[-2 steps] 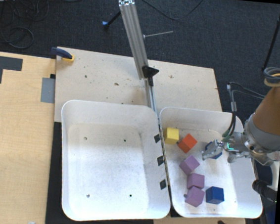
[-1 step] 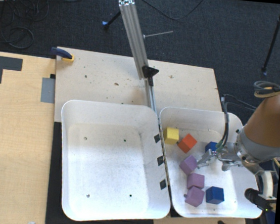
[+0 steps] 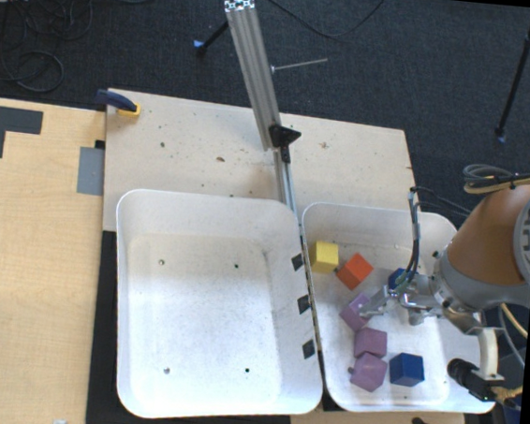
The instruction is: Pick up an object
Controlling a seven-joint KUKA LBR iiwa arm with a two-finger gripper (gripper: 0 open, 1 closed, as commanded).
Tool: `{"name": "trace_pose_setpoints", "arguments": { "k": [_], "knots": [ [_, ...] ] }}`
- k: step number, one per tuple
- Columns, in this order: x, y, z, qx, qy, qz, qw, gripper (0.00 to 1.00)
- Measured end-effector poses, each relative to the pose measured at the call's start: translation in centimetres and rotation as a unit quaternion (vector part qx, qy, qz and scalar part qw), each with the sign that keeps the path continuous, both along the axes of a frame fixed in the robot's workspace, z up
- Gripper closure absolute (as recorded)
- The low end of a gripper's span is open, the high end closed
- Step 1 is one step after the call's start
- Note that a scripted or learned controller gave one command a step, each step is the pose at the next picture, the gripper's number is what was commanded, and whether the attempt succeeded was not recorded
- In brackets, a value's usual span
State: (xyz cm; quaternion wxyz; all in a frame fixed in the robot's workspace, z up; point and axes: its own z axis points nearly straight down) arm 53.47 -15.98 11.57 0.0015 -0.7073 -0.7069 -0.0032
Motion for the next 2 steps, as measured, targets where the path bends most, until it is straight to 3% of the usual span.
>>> {"name": "trace_pose_setpoints", "arguments": {
  "k": [1,2],
  "knots": [
    [0.3,-0.2,0.1,-0.0041,-0.006,-0.002,1.0,0.0],
    [0.4,-0.3,1.2,-0.0039,-0.008,-0.005,0.9999,1.0]
  ]
}}
